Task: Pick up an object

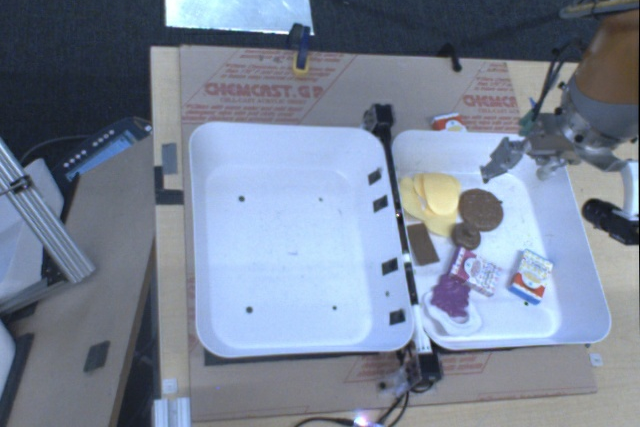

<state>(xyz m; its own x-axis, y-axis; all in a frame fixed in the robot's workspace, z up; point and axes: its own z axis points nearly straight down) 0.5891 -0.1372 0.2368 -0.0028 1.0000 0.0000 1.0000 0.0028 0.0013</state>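
The right bin point(570, 215) holds several small items: yellow slices point(431, 196), a round brown cookie point(481, 209), a smaller brown disc point(466, 236), a brown rectangle point(421, 243), purple grapes point(452, 295), a red-and-white packet point(479, 273) and a small carton point(531, 276). My gripper point(522, 165) hovers over the far part of this bin, above and right of the cookie. Its fingers are spread open with nothing between them.
The left bin point(290, 140) stands beside the right one, with a black divider strip point(392, 215) between them. A small red-and-white object point(449, 122) lies just beyond the right bin's far rim. A yellow-and-blue clamp point(300, 50) sits at the board's far edge.
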